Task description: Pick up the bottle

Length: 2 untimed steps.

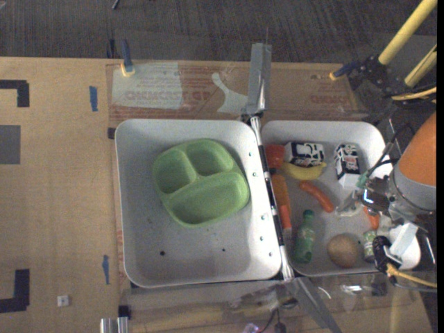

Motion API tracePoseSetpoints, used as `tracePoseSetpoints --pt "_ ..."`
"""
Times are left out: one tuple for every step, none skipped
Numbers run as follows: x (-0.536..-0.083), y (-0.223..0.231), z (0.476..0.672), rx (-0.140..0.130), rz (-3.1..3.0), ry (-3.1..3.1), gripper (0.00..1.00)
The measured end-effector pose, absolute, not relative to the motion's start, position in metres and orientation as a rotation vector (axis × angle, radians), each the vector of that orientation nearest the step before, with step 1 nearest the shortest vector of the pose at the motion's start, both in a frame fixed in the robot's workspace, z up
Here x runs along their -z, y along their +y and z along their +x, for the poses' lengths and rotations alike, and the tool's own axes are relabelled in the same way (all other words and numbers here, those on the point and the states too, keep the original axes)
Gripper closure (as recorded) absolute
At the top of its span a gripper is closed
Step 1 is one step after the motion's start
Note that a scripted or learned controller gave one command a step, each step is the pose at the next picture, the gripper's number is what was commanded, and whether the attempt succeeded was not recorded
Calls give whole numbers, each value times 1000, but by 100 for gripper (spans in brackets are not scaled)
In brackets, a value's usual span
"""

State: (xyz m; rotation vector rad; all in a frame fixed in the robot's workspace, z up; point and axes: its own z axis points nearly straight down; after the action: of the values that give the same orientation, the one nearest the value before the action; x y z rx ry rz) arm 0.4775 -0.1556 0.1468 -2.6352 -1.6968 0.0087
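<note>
A robotics lab — left of the tool (355, 203), a taped tabletop (55, 207) bears two white bins (132, 207); cables (409, 96) and carpet (208, 5) lie beyond it.

The bottle (304, 237) looks like glossy green plastic, the divided plate (200, 181) smooth matt plastic, the bench (55, 186) bare wood.

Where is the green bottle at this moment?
The green bottle lies in the right bin, near its front edge, between the orange stick by the divider and the brown round fruit.
</note>
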Motion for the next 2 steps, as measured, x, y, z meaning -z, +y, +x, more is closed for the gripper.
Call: tracePoseSetpoints --pt "-114 -96 489 -11 -2696 -1598 0" --pt "-182 -50 478 -7 -2514 -1879 0"
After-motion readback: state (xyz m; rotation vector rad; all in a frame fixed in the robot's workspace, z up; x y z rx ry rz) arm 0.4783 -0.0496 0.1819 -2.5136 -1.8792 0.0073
